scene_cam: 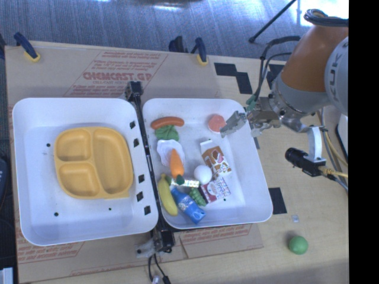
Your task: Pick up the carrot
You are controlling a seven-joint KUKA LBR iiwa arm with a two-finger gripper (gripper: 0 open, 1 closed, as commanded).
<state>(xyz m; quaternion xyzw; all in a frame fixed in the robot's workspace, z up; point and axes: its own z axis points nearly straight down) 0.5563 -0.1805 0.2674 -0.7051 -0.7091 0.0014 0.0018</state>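
The carrot, orange with a green top, lies in the middle of the right bin on a white wrapper. My gripper hangs over the bin's upper right edge, well to the right of the carrot and above it, close to a pink round piece. Nothing shows between its fingers.
Around the carrot lie a hot dog, a green leafy piece, a white egg, a banana, a blue packet and small cartons. The left bin holds a yellow divided plate. A green ball rests on the bench.
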